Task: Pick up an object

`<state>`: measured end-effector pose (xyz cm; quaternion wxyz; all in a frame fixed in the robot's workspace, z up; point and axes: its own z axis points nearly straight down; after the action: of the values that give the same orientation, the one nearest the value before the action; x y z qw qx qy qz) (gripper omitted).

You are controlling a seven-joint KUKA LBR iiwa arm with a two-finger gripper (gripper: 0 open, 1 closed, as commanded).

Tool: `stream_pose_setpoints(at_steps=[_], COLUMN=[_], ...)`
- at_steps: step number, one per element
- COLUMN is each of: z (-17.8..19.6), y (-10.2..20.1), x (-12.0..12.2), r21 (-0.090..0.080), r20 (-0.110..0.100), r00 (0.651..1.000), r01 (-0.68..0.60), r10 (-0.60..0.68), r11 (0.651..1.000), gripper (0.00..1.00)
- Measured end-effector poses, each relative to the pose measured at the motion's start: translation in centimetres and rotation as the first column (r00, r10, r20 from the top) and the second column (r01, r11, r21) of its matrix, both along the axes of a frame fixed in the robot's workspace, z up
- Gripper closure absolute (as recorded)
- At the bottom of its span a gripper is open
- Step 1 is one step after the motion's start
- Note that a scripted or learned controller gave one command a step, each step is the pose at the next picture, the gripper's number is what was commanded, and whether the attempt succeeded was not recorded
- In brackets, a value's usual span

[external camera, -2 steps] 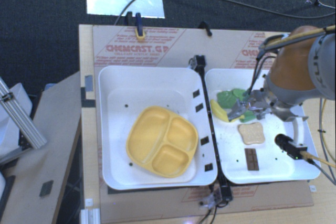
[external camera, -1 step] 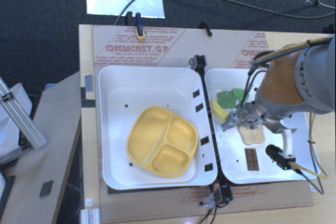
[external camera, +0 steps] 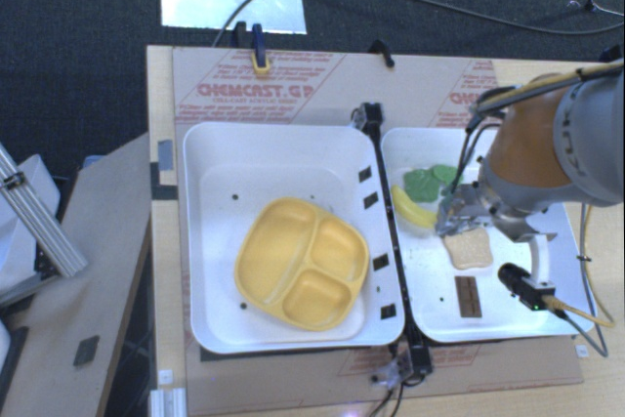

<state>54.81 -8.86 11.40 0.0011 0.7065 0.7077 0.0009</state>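
End effector (external camera: 455,218) sits low in the right bin (external camera: 557,317); whether it is clenched or released, I cannot tell. Toast (external camera: 470,250) lies just beside it, banana (external camera: 413,209) on its far side. I'd centre over the toast, descend straight, then close.

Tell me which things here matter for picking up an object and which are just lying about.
Job in hand:
pincer, low in the right bin
banana
green leaf
slice of bread
brown bar

Lying about:
yellow divided tray in the left bin
blue clamp
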Motion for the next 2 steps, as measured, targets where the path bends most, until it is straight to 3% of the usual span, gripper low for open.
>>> stream_pose_setpoints(at_steps=[2], z=[9.2], y=[0.7], x=[-0.4], r21=[0.0], r20=[0.004], r00=[1.0], r01=[-0.003], r10=[0.003], r11=[1.0], gripper=[1.0])
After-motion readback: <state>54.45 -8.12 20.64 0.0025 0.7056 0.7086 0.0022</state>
